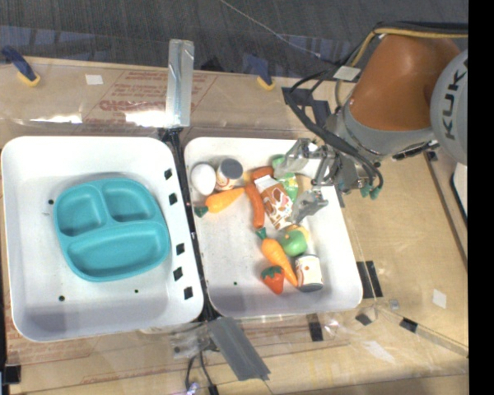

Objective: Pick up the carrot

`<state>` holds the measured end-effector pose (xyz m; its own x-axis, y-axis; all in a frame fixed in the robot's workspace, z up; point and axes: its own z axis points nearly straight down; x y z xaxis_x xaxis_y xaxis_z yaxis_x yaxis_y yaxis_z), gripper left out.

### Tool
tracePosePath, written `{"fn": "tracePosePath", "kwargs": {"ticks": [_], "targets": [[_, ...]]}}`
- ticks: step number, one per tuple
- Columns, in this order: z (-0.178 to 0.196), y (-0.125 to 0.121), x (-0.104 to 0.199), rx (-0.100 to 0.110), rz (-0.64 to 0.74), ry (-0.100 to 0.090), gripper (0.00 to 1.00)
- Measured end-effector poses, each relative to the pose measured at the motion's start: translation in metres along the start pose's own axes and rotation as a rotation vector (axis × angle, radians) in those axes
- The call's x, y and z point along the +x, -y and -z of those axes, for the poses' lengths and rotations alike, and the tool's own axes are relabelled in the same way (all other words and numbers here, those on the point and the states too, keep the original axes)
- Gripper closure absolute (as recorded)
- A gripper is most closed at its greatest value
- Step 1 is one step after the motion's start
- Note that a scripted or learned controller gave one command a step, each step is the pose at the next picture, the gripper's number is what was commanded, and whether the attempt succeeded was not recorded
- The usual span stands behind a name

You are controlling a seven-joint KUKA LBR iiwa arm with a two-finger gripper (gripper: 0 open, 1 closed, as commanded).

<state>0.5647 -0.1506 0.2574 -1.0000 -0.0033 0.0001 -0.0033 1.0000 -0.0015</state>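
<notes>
So far nothing is lifted. My pincer (306,181) hangs partly open with nothing in it over the right bin (230,290), by the snack packet (276,204). The carrot (278,262) lies loose below it; reaching, gripping and lifting all remain.

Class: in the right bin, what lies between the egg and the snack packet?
In the camera view, between the egg and the packet lie a small can and two carrots.

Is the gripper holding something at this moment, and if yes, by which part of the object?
Nothing is held. The gripper hangs open over the right bin, above the food packet; nothing sits between its fingers. The carrot lies apart from it.
</notes>
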Motion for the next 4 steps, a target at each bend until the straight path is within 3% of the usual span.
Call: {"fn": "tracePosePath", "kwargs": {"ticks": [1, 2, 3, 4], "targets": [[-0.138, -0.032, 0.051, -0.004, 0.207, -0.005, 0.0], [-0.166, -0.06, 0.067, -0.003, 0.27, 0.0, 0.0], [-0.166, -0.06, 0.067, -0.002, 0.271, 0.0, 0.0], [-0.165, -0.049, 0.063, -0.002, -0.207, 0.002, 0.0]]}}
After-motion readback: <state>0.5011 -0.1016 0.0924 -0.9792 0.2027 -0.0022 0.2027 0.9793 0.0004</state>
